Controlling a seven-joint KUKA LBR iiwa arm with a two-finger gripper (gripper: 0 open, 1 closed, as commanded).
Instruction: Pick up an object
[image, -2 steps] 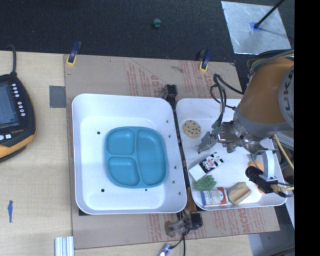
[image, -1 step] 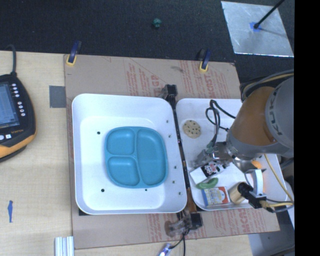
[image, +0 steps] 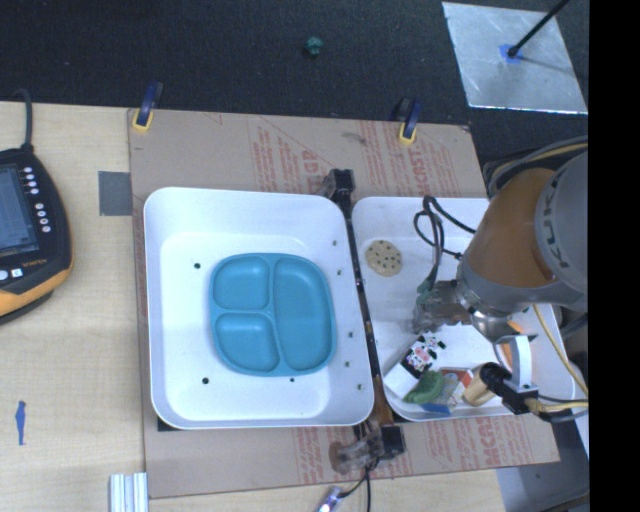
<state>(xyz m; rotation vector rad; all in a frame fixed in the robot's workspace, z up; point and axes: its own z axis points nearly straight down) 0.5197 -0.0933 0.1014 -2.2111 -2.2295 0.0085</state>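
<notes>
While the gripper (image: 428, 318) hovers, a black-and-white toy (image: 424, 355) lies just below.

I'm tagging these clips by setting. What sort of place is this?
Most likely a robotics lab test bench: cardboard clamped onto a wooden table, two white bins side by side, a teach pendant at the left edge, and a grey-and-orange arm reaching into the right bin.
</notes>
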